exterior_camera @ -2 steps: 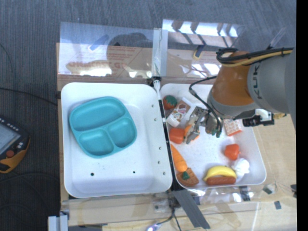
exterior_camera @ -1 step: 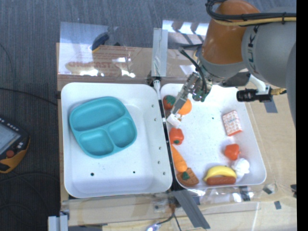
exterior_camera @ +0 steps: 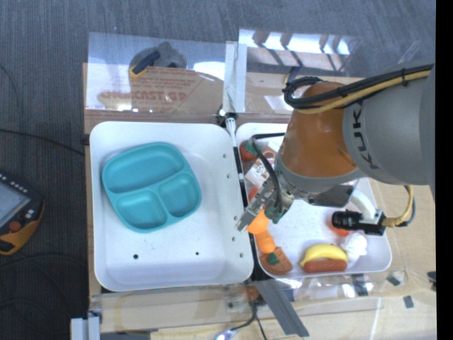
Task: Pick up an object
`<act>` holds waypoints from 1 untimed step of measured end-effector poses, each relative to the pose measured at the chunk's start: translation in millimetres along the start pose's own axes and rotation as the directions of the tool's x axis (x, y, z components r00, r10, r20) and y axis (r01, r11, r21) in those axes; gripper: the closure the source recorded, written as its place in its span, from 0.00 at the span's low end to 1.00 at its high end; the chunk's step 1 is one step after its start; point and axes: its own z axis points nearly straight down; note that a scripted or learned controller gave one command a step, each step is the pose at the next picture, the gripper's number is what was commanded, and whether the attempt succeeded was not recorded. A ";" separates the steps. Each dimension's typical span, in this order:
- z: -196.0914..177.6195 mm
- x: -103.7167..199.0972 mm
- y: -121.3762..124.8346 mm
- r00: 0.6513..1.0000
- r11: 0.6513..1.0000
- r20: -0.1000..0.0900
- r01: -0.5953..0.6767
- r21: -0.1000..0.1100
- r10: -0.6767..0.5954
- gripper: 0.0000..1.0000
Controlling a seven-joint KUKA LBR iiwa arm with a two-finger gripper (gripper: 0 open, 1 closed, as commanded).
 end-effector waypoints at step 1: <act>-72.4 9.0 50.8 0.994 0.994 0.003 -0.113 -0.001 0.113 1.00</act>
